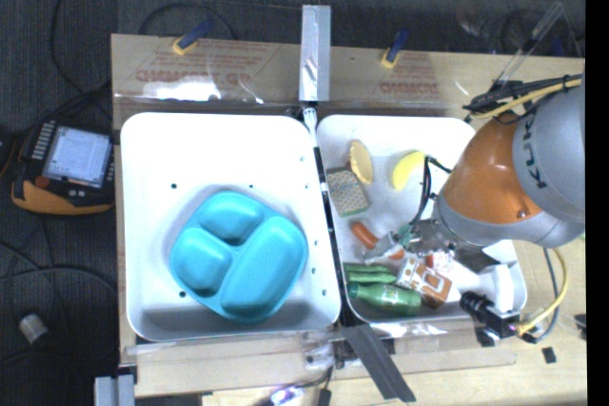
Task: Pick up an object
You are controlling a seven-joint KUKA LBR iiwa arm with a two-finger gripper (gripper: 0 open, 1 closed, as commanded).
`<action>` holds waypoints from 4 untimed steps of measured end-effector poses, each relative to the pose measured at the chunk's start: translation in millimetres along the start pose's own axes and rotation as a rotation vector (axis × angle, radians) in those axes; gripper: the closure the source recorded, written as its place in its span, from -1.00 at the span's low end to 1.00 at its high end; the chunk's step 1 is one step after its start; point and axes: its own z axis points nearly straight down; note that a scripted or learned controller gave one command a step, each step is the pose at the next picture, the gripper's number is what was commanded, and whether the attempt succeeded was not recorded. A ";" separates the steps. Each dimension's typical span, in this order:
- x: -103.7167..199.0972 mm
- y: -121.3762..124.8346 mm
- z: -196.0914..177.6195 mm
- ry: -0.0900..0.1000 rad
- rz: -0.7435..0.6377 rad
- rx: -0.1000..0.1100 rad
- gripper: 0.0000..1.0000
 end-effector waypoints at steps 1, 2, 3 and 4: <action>1.2 0.7 -9.8 0.005 -0.001 0.002 1.00; 54.7 53.6 -195.6 0.003 -0.017 0.021 1.00; 36.4 8.9 -194.4 0.007 -0.337 0.020 1.00; 87.9 46.1 -145.7 0.008 -0.166 0.023 1.00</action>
